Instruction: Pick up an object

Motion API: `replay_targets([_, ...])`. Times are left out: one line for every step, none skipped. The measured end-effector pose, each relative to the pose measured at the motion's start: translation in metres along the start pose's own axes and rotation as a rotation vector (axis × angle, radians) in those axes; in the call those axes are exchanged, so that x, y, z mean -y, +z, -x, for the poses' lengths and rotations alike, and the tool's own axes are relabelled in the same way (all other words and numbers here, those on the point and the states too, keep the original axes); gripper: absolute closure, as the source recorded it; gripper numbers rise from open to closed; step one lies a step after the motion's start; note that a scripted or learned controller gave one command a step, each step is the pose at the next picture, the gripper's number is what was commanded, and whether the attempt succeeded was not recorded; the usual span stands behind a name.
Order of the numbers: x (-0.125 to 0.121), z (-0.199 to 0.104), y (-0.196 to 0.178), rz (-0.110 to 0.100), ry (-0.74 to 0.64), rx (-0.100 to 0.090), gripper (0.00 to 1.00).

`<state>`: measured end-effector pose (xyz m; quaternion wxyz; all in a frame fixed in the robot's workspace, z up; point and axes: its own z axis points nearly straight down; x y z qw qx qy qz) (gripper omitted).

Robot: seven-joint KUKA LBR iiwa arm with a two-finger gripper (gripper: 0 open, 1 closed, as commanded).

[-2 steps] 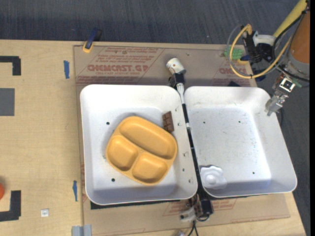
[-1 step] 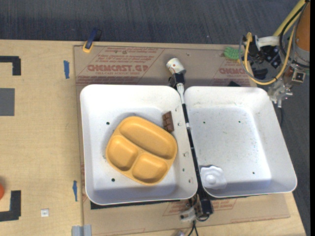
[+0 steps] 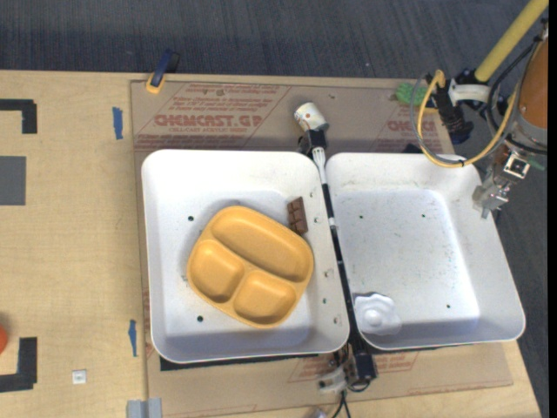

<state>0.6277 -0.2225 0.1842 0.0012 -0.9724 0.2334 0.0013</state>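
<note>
The metal claw (image 3: 496, 190) hangs beside the right shallow white bin (image 3: 487, 312), its state unclear; the yellow three-compartment plastic tray (image 3: 251, 264) lies in the left bin (image 3: 165, 233).

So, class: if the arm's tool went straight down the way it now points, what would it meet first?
Probably the right bin's outer rim or the bench just outside it. The tool hangs over that bin's upper right corner. Depth is unclear from this one slanted view.
</note>
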Motion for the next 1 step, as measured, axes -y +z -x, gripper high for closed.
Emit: replay_targets([-0.0082, 0.0225, 0.0044, -0.001, -0.256, -0.002, 1.0])
